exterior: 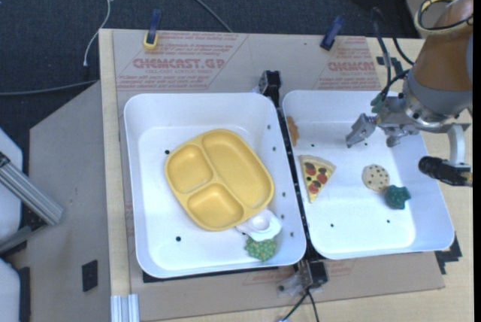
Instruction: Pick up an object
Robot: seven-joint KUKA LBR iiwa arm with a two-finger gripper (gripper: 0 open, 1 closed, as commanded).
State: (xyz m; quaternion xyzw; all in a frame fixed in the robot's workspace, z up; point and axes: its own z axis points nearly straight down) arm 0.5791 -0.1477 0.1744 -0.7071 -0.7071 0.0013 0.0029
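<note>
Nearest, 1 pea cluster (261, 247) and 1 egg (259, 223) sit by 1 yellow tray (219, 177) in the left bin (143, 185). Right bin (361, 238): 1 pizza slice (315, 175), 1 cookie (375, 177), 1 broccoli (397, 196), loose, likely pick candidates. Gripper (376, 130) hovers beyond, fingers spread, holding nothing.

Yellow tray (219, 177) glossy smooth plastic; white bins (143, 162) matt plastic; bench board (188, 61) plain cardboard.
</note>
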